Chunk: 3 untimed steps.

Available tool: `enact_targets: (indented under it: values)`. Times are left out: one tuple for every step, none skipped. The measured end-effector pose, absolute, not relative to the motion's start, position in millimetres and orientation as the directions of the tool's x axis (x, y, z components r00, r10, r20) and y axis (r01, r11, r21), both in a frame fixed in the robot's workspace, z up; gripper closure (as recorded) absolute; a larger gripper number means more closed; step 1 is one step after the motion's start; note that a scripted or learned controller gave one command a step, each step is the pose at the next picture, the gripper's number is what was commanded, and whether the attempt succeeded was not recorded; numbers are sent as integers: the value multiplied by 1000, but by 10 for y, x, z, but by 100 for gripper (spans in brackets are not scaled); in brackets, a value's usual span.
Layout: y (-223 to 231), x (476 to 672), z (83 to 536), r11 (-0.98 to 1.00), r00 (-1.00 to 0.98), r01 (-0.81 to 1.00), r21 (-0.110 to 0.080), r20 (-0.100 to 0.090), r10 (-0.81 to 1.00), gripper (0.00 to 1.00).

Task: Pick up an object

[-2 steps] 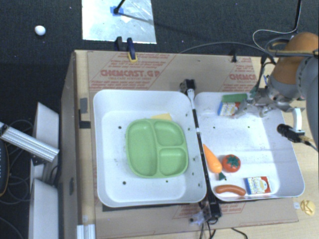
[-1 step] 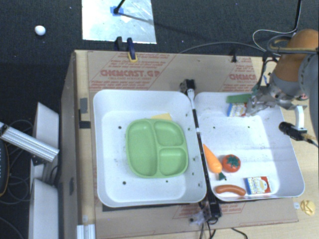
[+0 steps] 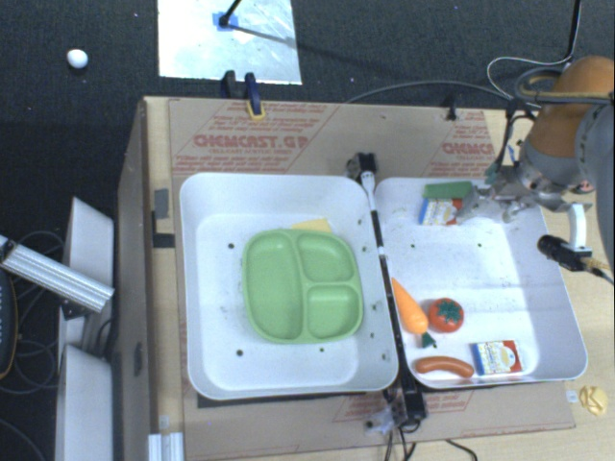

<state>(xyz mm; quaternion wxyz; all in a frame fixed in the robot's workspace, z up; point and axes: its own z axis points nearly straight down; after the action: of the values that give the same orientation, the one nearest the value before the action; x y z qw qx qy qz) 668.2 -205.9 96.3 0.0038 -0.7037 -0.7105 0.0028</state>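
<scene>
Here, gripper (image 3: 478,203) beside green box (image 3: 445,203), finger state unclear, carrot (image 3: 410,307), tomato (image 3: 445,314) apart

The 2 bins sit side by side. A divided tray (image 3: 303,286) lies in the left bin (image 3: 216,229). In the right bin (image 3: 500,267), 2 boxes (image 3: 444,203) lie at the back; carrot (image 3: 409,307), tomato (image 3: 445,314), sausage (image 3: 444,366) and carton (image 3: 497,357) cluster in front.

Green-topped box (image 3: 445,203) flat in right bin's (image 3: 538,257) far corner.
</scene>
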Motion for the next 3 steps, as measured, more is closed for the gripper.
enact_targets:
  values:
    - [-2072,6683,877,6,-6,1000,-8,0,1000,0]
    - [-2071,6679,867,6,-6,1000,-8,-1,1000,0]
    - [-2071,6679,866,6,-6,1000,-8,-1,1000,0]
